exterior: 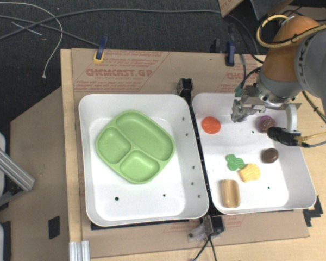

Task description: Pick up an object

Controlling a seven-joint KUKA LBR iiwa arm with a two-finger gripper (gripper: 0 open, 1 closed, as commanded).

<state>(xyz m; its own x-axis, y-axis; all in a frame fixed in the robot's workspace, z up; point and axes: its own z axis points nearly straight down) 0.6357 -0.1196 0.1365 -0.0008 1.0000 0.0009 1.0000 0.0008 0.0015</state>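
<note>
The arm leans in from the upper right of the frame, its grey body and orange band bent over the right bin, with the gripper pointed down near that bin's upper left corner; from where I stand I cannot tell whether it is open or closed, since the tips blur into one dark clump, and nothing shows between them. The nearest thing to pick is the orange round piece, lying just left of and below the gripper, close to the divider between the bins. A purple piece sits to the right of the gripper, partly under the wrist hardware, and lower down are a brown round piece, a green piece touching a yellow piece, and a tan block near the bottom edge. The left bin holds a green divided plate. What worries me is the aim: the gripper looks to stand beside the orange piece, not over it, so a straight drop would probably close on bare bin floor (or nudge the round thing so it rolls toward the wall). The bin rim close by could also block a descent, and the cable trailing off the wrist might snag.
</note>
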